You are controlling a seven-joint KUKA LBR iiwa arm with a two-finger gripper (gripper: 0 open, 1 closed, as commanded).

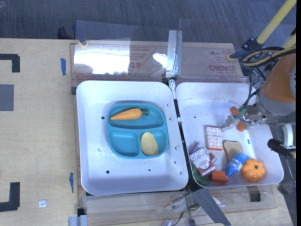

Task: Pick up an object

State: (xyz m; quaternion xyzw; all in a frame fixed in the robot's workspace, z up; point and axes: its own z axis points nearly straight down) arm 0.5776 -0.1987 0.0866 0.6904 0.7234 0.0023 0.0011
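My gripper [236,117] reaches in from the right over the right bin [197,95], near its right-middle. Its orange-tipped fingers [233,110] stand apart with nothing between them. Just below and left of it lies a small red-and-white carton [214,138]. Further toward the front lie a slice of bread [232,149], a blue bottle [235,164], an orange pumpkin [253,170], a red-and-white packet [202,157] and a red block [219,176].
The left bin [91,126] holds a blue divided plate [123,142] with a carrot [126,114] and a yellow potato-like piece [149,143]. A clear plastic sheet [117,60] lies behind the bins. Cables and a yellow bar [277,15] hang at upper right.
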